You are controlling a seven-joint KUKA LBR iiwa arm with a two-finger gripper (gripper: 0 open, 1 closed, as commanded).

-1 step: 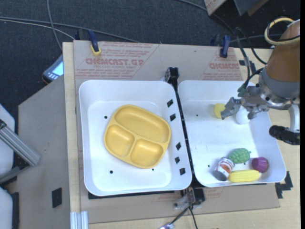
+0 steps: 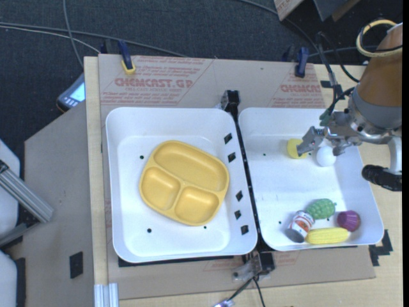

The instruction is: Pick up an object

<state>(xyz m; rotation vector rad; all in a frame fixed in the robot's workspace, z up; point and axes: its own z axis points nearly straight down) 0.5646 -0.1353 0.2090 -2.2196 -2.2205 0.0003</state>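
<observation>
My gripper hangs over the upper part of the right bin, coming in from the right under the orange-banded wrist. It is open, with its fingers spread either side of a small white ball lying just below them. A small yellow object lies on the bin floor right beside the left finger. Nothing is held between the fingers.
In the right bin's near corner lie a green bumpy object, a purple object, a yellow corn cob and a small can. The left bin holds a yellow divided plate. A black divider separates the bins.
</observation>
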